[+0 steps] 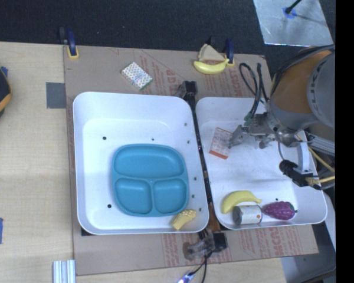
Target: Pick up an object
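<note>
Two white bins sit side by side on the counter. Over the right bin (318, 214), the hand (243, 133) hangs beside a small packet (220, 142); its grip I cannot tell. A banana (239, 200), can (247, 215) and purple fruit (278, 210) lie along the near wall.

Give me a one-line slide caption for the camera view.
Arm's claw hovers by a packet in the right bin; banana, can and grapes near its front, blue tray in the left bin.
</note>
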Tool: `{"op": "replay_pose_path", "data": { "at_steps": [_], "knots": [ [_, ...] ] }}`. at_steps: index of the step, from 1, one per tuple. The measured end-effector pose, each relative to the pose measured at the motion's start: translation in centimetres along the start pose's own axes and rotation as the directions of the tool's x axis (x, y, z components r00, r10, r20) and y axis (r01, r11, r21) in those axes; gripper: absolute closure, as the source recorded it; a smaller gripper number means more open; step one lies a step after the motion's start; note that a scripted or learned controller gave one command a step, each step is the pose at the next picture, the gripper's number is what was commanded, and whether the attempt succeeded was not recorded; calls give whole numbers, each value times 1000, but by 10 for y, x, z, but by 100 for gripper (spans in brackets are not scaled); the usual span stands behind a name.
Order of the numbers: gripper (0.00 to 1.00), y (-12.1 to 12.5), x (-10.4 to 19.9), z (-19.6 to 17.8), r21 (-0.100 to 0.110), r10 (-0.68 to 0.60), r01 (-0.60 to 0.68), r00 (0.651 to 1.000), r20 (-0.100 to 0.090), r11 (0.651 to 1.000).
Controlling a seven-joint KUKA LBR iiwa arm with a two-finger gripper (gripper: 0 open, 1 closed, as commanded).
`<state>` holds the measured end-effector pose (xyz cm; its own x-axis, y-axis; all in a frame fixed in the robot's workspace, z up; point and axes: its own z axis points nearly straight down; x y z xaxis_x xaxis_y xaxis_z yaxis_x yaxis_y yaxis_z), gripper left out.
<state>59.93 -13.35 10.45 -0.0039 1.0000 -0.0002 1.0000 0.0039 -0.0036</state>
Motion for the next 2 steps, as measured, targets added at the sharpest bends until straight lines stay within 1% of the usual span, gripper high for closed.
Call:
{"op": "replay_pose_path", "data": {
  "at_steps": [1,2],
  "knots": [
    [0,-108,5,14,2,0,0,1000,-1,1000],
    [0,-46,14,13,-1,-1,1,1000,0,1000]
  ]
}}
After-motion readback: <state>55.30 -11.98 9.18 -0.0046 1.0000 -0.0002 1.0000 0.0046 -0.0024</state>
